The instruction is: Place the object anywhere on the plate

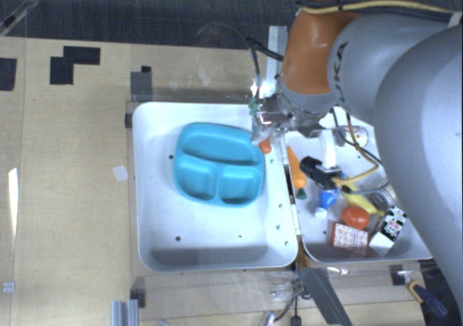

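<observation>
One gripper (265, 133) hovers at the blue plate's (217, 163) right rim (small orange object (265, 147) just beneath); its grip state is unclear.

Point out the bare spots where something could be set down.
Free: the blue three-compartment plastic plate, and the left white bin's floor around it, widest in front. Crowded: the right white bin, with an orange carrot, red tomato-like object and small packets.

Two white bins (210, 256) sit on one bench (65, 173); one blue divided plate (217, 163), one carrot (296, 168), one tomato (355, 217).
</observation>
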Tool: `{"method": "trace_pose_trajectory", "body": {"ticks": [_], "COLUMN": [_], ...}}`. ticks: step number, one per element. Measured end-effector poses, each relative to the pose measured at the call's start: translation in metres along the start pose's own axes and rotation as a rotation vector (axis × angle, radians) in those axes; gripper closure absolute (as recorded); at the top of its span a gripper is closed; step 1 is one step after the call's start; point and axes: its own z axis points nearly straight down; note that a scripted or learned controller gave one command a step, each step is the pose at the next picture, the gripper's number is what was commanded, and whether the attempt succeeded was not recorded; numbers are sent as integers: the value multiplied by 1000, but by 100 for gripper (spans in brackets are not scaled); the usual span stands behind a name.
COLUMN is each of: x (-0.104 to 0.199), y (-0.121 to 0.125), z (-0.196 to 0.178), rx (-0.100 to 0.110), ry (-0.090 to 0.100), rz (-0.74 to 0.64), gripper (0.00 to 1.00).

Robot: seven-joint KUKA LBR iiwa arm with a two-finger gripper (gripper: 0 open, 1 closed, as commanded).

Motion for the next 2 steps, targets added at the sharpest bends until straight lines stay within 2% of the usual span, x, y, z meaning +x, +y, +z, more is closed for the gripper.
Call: {"method": "trace_pose_trajectory", "body": {"ticks": [1,2], "x": [0,16], "y": [0,-6], "z": [0,-1], "rx": [0,0], "ry": [0,0], "rz": [0,-134], "gripper": [0,0]}}
